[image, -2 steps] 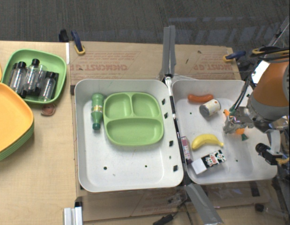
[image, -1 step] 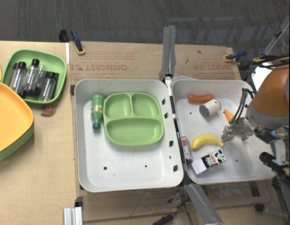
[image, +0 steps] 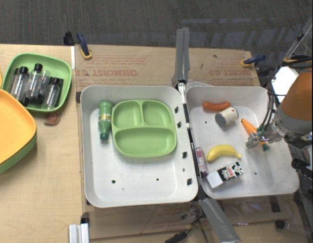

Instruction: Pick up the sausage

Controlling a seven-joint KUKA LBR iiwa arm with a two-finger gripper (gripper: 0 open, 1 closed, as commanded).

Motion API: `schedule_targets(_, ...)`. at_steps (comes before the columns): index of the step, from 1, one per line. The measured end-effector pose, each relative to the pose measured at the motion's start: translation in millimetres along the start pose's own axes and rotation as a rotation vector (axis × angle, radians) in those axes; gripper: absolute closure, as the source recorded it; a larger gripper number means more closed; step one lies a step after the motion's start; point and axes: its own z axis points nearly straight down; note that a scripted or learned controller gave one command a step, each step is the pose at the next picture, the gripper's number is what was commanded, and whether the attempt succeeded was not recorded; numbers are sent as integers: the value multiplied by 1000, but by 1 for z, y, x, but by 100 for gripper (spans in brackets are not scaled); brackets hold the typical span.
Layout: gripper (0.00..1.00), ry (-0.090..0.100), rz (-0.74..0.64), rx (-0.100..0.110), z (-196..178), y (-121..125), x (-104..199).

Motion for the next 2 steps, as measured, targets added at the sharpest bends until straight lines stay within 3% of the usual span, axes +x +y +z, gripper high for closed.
schedule_targets(1,100,1,-22,0,0,21,-13)
schedule_targets(2,100,2,58,2,0,-18,20)
